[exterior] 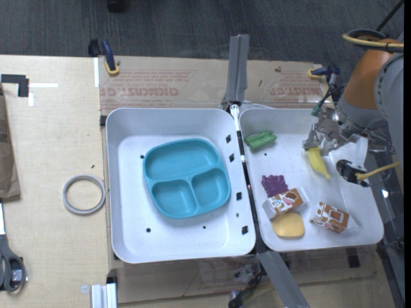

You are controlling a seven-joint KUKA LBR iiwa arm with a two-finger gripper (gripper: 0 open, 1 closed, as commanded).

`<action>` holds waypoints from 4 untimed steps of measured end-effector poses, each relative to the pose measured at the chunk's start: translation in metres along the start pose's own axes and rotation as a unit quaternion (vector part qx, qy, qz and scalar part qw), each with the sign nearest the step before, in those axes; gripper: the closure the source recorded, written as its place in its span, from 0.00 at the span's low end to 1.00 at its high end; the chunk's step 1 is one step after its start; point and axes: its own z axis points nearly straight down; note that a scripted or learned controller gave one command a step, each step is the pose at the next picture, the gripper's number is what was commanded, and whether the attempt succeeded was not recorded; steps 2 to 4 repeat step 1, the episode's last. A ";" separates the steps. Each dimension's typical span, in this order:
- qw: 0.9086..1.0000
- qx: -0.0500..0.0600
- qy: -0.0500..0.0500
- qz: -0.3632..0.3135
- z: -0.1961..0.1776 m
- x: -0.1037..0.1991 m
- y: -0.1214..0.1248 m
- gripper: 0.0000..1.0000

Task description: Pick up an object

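Two white bins [122,191] of smooth, slightly glossy plastic sit on a pale, matt wood-look table [51,146], with printed brown cardboard [167,88] behind them. The divided turquoise tray [186,177] looks like smooth plastic with a soft sheen. A yellow banana-shaped toy [318,162] and a green piece [260,140] appear plastic and smooth; two small cartons [329,217] look like printed card. The gripper [319,144] shows dull grey metal.
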 end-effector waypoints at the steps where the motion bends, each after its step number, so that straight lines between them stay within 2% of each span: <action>1: 1.000 -0.001 0.001 -0.027 -0.097 0.060 0.010 1.00; 4: 1.000 -0.001 0.001 -0.027 -0.097 0.060 0.010 1.00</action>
